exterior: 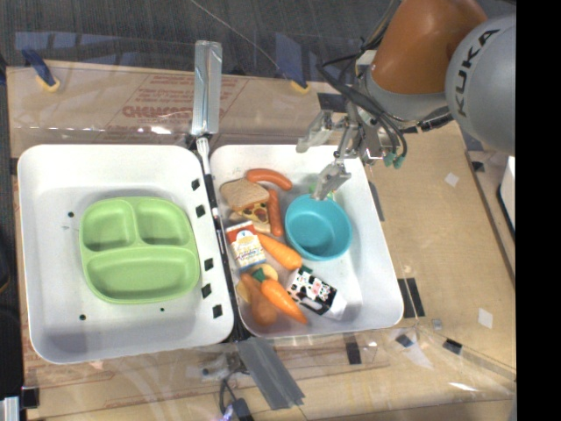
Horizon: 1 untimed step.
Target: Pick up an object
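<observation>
Spans the whole view as a tan tabletop (456, 235), with red print under a clear sheet behind the bins, mirrored and too faint to read. Reaches in from the upper right as a grey arm (486, 68), lettered "KUKA" in dark capitals down its side, just beside the orange band.

Sits on the left as a white bin (35, 174), carrying a green divided plate (138, 248). Sits touching it on the right as a second white bin (372, 266), crowded with the things to pick: a blue bowl (317, 226) at the middle, a slice of toast (245, 200) at the upper left, a sausage (267, 178) behind it and another (275, 213) upright beside the bowl, one carrot (280, 253) below the bowl's left edge, a second carrot (279, 298) near the front wall. Shows a small carton (247, 246) with a red and white label, its writing too small to read, and a black-and-white patched carton (314, 292) with no legible text.

Hangs over the right bin's back edge as the end effector (323, 159), fingers spread apart, nothing between them, lower fingertip (331, 182) just above the bowl's far rim; cannot tell whether touching.
</observation>
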Available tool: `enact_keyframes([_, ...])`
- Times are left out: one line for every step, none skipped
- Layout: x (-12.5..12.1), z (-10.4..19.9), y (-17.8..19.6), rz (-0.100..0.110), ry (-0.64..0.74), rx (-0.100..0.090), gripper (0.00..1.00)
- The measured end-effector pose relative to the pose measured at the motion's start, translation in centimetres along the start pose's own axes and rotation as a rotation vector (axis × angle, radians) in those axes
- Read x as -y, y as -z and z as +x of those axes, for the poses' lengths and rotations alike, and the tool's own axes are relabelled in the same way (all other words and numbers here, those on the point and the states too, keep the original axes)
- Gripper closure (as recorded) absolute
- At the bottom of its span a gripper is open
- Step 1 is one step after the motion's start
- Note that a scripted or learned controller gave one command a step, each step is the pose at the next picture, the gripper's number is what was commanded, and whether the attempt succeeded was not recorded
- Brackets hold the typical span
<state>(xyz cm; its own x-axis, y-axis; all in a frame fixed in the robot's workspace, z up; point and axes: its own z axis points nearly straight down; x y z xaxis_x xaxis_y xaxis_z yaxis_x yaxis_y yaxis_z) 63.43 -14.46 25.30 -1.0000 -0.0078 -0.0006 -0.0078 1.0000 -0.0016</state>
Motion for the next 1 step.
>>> enact_keyframes([0.78,-0.48,-16.13,-0.001,-0.413,-0.008,0.00])
